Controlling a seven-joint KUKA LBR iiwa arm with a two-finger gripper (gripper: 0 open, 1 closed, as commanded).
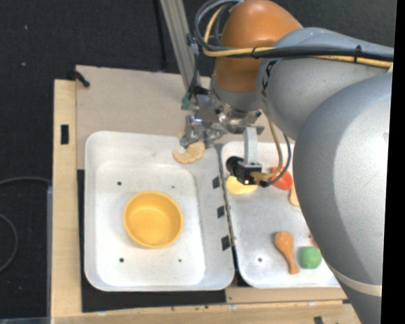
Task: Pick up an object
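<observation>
Overhead view of a table (124, 103) carrying two shallow white bins. The left bin (108, 160) holds a yellow bowl (153, 219) near its centre and a pale tan piece (189, 153) at its upper right corner, close to the rim. The right bin (264, 269) holds a yellow object (238, 185) and an orange-red object (281, 179) toward its upper part, and a drumstick-shaped toy (286, 250) just beside a green ball (310, 257) lower down. The grey arm (327, 117), entering from the right of the frame, places the gripper (193, 138) directly above the tan piece, at the upper centre of the frame. The gripper's lower end meets the piece, but whether it is open or closed, and whether it has any hold, cannot be told from this angle. Judged from the placement, the tan piece is the chosen target; its position against the bin wall probably leaves little room to close around it.
</observation>
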